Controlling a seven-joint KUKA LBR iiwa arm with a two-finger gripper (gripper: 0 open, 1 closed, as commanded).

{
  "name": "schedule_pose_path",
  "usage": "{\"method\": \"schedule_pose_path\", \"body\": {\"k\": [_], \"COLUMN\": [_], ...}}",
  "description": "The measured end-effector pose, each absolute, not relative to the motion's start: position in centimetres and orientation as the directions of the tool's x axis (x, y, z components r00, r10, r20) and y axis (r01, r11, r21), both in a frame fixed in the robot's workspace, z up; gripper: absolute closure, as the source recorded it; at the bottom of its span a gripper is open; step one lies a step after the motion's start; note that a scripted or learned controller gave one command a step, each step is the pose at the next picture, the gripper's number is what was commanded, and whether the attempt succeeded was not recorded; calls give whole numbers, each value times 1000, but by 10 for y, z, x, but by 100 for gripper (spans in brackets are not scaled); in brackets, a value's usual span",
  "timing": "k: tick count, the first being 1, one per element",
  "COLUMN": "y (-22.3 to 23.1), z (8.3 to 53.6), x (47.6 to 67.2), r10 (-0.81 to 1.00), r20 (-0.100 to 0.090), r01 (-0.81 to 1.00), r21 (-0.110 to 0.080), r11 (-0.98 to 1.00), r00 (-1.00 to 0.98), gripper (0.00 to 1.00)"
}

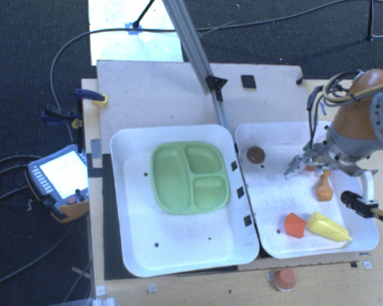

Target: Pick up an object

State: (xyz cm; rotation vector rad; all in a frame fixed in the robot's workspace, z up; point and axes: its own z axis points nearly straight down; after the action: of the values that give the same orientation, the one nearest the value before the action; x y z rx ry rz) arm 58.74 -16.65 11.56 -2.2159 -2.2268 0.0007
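**Gripper over right bin, far-right side**

Gripper [303,162] is hovering metallic above the right bin [270,237]; finger state: can't tell. Orange pear-shaped piece [324,188] is lying just beside it. Yellow smooth tapered object [328,227] and orange block [295,225] are sitting near the front edge, brown round disc [255,155] at the far-left corner.
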Motion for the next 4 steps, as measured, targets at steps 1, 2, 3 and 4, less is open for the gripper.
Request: {"method": "schedule_pose_path", "body": {"k": [1, 2, 3, 4], "y": [-167, -168, -158, -166], "z": [86, 99, 158, 207], "x": [589, 592, 592, 599], "r10": [1000, 1000, 1000, 1000], "r20": [-1, -5, -1, -2], "r01": [1000, 1000, 1000, 1000], "r21": [4, 13, 6, 7], "r11": [2, 1, 6, 6], "r00": [-2, -1, -6, -6], "gripper": [0, 100, 100, 100]}}
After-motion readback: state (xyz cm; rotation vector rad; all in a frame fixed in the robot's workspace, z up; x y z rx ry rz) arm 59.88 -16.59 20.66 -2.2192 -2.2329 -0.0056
